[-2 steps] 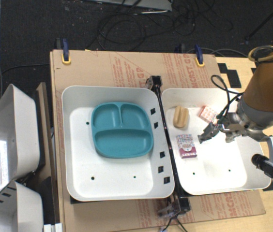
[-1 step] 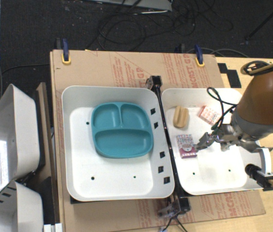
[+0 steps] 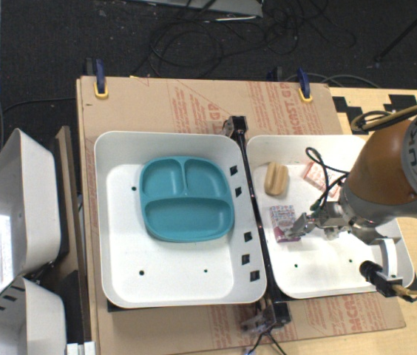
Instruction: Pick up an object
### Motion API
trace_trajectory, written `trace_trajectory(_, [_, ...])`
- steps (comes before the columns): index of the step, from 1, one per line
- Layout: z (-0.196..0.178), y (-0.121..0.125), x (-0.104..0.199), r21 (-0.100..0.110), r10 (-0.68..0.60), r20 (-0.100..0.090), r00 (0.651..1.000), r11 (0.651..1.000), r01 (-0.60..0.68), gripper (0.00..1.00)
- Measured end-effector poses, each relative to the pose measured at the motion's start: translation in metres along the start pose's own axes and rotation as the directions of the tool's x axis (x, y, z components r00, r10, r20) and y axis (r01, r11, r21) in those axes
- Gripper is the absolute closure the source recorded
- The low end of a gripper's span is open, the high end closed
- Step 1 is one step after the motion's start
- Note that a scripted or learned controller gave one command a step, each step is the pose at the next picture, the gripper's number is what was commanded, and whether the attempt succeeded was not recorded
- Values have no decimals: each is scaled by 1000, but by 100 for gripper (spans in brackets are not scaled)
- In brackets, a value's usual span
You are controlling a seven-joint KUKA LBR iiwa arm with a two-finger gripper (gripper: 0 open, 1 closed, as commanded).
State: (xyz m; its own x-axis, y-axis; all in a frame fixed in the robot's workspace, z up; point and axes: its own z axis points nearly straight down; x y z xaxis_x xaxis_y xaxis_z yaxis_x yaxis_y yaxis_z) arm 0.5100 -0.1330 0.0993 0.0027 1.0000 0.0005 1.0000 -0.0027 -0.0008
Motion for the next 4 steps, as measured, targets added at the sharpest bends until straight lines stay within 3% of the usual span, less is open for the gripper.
trace_trajectory(1, [-14, 2, 1, -5, 0, -2, 1000, 1000, -1, 100])
trace_trajectory(4, [-180, -6, 8, -5, -7, 2, 1000, 1000, 7, 100])
